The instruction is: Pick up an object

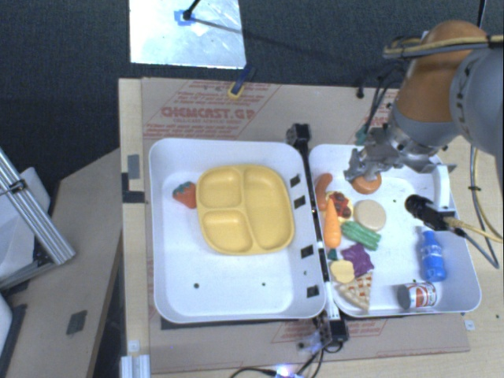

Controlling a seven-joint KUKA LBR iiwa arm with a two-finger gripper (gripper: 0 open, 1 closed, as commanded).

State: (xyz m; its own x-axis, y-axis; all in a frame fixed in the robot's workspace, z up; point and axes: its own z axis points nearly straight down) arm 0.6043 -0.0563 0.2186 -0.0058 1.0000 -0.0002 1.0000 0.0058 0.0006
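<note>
Pincer (364, 170): low in the right white plastic bin (465, 286), over a round orange-brown toy bun (367, 184) at that bin's far side; finger state cannot be told; bun beneath it, grasp unclear; near side of the bun: cream round disc (370, 214), green ridged piece (361, 235), purple toy (358, 257); left bin (169, 290): yellow divided plastic tray (242, 209).

I can read one line: red capitals reading "CHEMCAST GP" on the brown protective sheet (206, 110), in the upper middle of the frame above the left bin. Smaller red print around it and along the bottom edge is too blurred for me.
</note>
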